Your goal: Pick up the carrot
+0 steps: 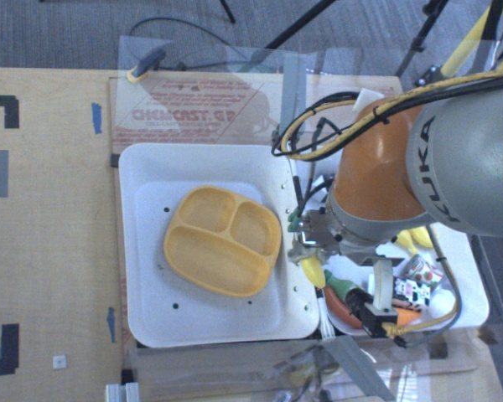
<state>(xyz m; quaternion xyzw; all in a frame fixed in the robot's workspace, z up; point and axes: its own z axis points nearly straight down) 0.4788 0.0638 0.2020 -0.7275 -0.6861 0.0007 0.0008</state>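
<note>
the carrot [347, 310] is in the right bin [479, 301], down in its near left corner, and from here i get only scraps of it: a reddish-orange patch, what looks like a green top [339, 289] just on the far side of that, and another sliver of orange further right, by my reading the same body. if that's so, its long axis runs roughly left to right along the bin's near wall, leaf end to the left, but the arm's hardware covers the middle and i wouldn't swear to it. the claw [317, 243] sits on the far left side of the carrot, about over the wall between the two bins, tucked under the orange band [377, 174] of the wrist; i cannot tell whether it is released or clenched. so the carrot lies nearward and a little right of the claw, close but apart. the coming move, as i judge it, is a short shift toward the near edge and rightward, with the claw turned to close across the carrot, not along it. crowding it: a small yellow piece [313, 271] just left of the green top, a patterned toy [421, 285] and a yellow item [416, 239] to the right. the yellow plate [222, 241] lies in the left bin [134, 224], well apart from all this.
</note>
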